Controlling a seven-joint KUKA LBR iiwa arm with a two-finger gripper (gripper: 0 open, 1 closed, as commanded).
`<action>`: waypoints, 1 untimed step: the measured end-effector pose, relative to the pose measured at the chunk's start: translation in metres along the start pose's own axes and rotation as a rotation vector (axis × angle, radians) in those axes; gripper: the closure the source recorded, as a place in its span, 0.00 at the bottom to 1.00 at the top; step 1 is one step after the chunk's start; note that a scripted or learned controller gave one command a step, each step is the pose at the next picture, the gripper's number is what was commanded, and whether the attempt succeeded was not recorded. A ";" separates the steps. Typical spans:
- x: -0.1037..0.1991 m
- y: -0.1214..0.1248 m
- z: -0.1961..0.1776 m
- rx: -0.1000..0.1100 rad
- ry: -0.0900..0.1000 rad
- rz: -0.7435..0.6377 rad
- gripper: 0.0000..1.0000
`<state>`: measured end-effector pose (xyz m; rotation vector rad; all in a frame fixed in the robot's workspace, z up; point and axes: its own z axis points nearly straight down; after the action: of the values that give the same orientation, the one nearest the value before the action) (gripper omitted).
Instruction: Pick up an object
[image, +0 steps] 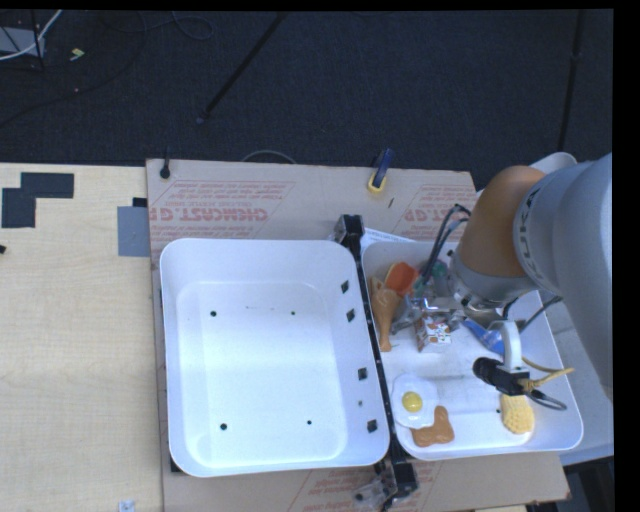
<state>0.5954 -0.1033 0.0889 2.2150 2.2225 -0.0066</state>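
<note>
My counter is pale wood, and a brown cardboard sheet with red print lies flat on it. On that sheet sit my two shallow white bins, the left bin and the right bin, touching along a black divider

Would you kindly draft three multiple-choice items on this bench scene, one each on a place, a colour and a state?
1. Where does the fried egg toy lie?
A. left bin
B. right bin
C. cardboard

2. What colour is the band above the arm's wrist?
A. orange
B. green
C. blue

3. Where is the gripper?
A. above the left bin
B. over the wooden bench
C. down among the items in the right bin

Answers: 1 B, the egg sits near that bin's front edge; 2 A, the band is orange; 3 C, the gripper is low amid the clutter.
</note>
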 end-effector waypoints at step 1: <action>-0.003 -0.019 -0.001 -0.004 0.004 0.004 0.00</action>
<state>0.5765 -0.1065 0.0895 2.2191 2.2188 0.0020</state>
